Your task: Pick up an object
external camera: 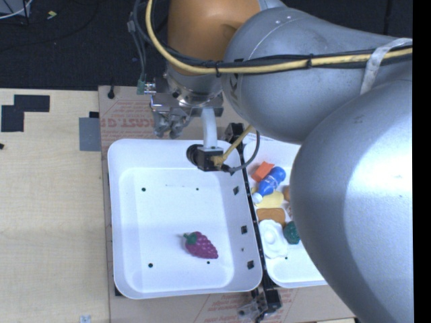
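One purple grape bunch (201, 245) lies alone on the floor of the left bin (128, 200), low and a little right of middle, with bare white plastic all round it. It looks knobbly and rounded, so I'd guess two fingers closing off-centre would squirt it sideways rather than trap it.

Just across the dividing rim, the right bin (296, 274) holds a tight jumble: a white piece (271, 237), a green one (291, 233), a yellow block (272, 200), a blue bottle (273, 178) and an orange scrap (262, 169), all touching or nearly so. The big grey arm (350, 180) hangs over most of that bin, hiding the rest. A grab there risks catching two things at once, or wedging a finger against a neighbour.

Farther back, the gripper (170, 123) sits up near the far rim of the left bin, over the worktop (47, 180) edge, well apart from the grapes. Nothing is visibly in it, and I can't tell how it is set. From there a descent might land on the rim, and the looping yellow cable (202, 66) could drag.
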Motion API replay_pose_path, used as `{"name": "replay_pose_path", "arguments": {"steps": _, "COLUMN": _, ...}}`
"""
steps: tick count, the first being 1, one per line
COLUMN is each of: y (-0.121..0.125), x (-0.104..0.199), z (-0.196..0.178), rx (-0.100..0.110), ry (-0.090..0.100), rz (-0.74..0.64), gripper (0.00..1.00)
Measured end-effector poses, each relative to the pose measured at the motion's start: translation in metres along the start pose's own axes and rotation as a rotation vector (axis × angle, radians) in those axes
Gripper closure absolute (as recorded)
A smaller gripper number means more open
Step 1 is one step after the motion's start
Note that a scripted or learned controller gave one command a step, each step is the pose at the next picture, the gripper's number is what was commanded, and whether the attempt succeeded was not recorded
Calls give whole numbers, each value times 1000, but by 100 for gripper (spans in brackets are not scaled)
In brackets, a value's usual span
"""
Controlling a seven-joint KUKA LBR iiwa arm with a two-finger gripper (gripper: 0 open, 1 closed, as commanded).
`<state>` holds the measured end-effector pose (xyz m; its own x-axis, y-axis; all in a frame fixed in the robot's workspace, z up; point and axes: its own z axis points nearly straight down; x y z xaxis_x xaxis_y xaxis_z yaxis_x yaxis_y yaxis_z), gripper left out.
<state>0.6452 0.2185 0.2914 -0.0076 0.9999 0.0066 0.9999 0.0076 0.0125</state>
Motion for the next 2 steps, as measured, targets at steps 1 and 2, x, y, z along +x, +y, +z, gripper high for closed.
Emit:
{"name": "replay_pose_path", "arguments": {"steps": 1, "y": -92, "x": 30, "z": -113, "rx": 8, "ry": -1, "rz": -1, "gripper": 100}}
{"name": "replay_pose_path", "arguments": {"steps": 2, "y": -149, "x": 28, "z": -198, "rx": 10, "ry": -3, "rz": 2, "gripper": 100}}
